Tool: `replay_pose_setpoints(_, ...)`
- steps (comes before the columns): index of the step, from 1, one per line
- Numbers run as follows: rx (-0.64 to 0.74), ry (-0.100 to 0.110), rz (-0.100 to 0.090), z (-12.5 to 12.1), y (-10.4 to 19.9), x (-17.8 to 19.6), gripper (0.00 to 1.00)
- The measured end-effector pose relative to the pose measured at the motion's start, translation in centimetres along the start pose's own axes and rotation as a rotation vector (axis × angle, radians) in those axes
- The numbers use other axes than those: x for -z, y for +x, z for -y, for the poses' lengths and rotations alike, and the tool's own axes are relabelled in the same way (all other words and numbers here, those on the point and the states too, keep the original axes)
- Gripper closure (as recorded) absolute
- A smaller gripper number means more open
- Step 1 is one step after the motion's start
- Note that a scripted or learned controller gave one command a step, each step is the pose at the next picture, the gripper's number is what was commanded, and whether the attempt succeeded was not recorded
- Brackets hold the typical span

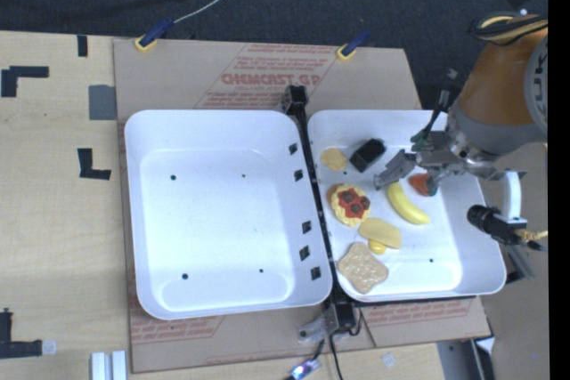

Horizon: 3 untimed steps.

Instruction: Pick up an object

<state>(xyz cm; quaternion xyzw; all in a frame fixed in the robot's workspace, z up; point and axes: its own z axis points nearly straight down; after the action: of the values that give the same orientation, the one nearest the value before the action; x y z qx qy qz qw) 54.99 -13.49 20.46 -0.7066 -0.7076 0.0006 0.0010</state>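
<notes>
Gripper (405,166) hovers low in the right bin (463,276), near its centre. Whether the fingers are spread or closed cannot be told; nothing is seen held.

Candidate objects lie close together:
- black block (367,154), at 10 o'clock of the gripper, matte and boxy;
- banana (407,205), at 6 o'clock, smooth and curved;
- small red piece (424,185), just beside the banana;
- round pizza toy (351,203), at 8 o'clock, flat;
- pale yellow round piece (334,159), near the divider.

Judgement: choose one item, centre over it, descend squarely. The boxy block should offer better purchase than the flat pieces. Left bin (142,191) has glossy white plastic walls.
</notes>
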Motion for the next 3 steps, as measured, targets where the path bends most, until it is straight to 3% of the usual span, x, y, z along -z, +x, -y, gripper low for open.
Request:
replay_pose_setpoints(1, -0.002, 0.012, -0.003, 7.1, 2.4, -11.7, 0.00)
replay_pose_setpoints(2, 0.002, -0.004, 0.001, 0.1, 2.6, -12.0, 0.00)
replay_pose_setpoints(3, 0.000, -0.004, 0.002, 0.3, 2.6, -10.9, 1.00)
